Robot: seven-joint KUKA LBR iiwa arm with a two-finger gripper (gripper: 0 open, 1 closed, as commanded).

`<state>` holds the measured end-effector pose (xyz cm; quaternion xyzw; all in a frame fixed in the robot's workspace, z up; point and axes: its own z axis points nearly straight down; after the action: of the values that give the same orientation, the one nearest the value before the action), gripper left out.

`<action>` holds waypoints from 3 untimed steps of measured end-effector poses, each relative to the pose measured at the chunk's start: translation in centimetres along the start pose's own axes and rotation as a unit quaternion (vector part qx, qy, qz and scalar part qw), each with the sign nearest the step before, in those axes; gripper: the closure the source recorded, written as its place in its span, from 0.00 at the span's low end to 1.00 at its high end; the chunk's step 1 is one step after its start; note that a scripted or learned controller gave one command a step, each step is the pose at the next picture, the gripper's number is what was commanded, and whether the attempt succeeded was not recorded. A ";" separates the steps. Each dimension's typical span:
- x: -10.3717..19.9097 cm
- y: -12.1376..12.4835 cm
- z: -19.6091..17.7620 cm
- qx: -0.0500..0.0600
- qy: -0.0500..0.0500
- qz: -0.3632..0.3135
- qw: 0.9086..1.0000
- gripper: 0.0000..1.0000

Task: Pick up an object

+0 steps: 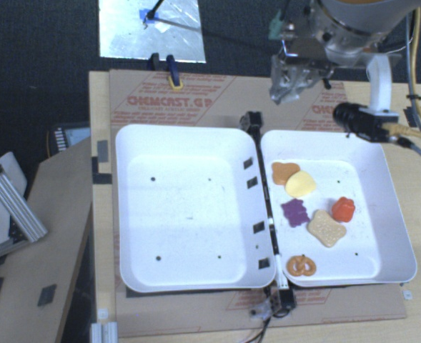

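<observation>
Camera view: we see the end effector hanging above the far edge of the right bin, over the printed cardboard sheet, apart from everything in the bin. Wide or narrow, we can't tell from this angle; nothing shows in its grasp. Our read: pick not yet begun, arm up high so the camera gets a clean look at the contents.

All candidate objs are toy food pieces lying flat on the right bin's floor, mostly toward the divider side. An orange-brown cookie touches a yellow round piece. A purple piece sits just below those, w/ a tan toast slice just beside it. A red pepper-like piece is at the toast's corner, touching or nearly so. A pretzel lies apart, near the front wall.

Obstacles, as we judge: cookie and yellow piece sit so close that a grasp on one prob. nudges the other; same w/ toast and red piece. The pretzel has the most room but is flat, near the wall and the black clips along the seam w/ the left bin. The red piece seems tallest, so likely the easiest grab.

Around: a shiny foil square beyond the tabletop, a yellow-and-blue clamp on the cardboard's far edge, an aluminium rail at left. None look to be in the way.
</observation>
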<state>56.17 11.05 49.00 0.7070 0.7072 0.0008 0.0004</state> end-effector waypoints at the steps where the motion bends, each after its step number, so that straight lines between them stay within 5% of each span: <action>1: 8.2 -1.7 -1.8 -0.001 0.001 -0.005 1.000 1.00; 2: 12.6 -3.6 -4.6 -0.001 0.001 -0.004 1.000 1.00; 3: 12.4 -0.1 -4.5 -0.001 0.000 0.000 1.000 1.00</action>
<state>56.01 23.39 53.48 0.7071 0.7072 0.0014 0.0010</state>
